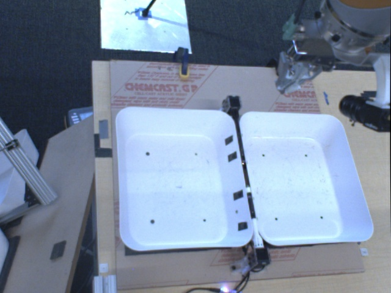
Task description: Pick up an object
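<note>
My gripper [292, 78] hangs high at the back right, over the cardboard sheet just behind the far rim of the right bin [342, 163]. It is metallic grey, under the arm's orange band. Nothing shows between its tips. The left bin [128, 163] and the right bin sit side by side. Their white floors show only small dark specks and dots.
Black clips [235, 157] run along the seam between the bins. A yellow and blue clamp [182, 66] stands at the back of the cardboard [159, 84], with a shiny metal plate [143, 17] behind it. An aluminium rail [24, 170] leans at the far left.
</note>
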